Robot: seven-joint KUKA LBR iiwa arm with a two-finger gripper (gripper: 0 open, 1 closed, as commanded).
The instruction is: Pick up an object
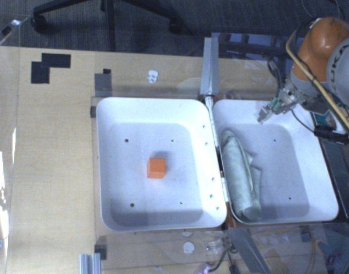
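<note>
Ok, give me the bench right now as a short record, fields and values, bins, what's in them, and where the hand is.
left bin: holds one orange cube, near its middle
right bin: holds a grey rolled cloth, lying along its left wall
hand: above the right bin's far edge, apart from the cloth
held: nothing seen between the fingers
task state: no object picked up yet

orange cube (156,168) in left bin (111,210) (tool (270,112) over right bin (325,210)).
</note>
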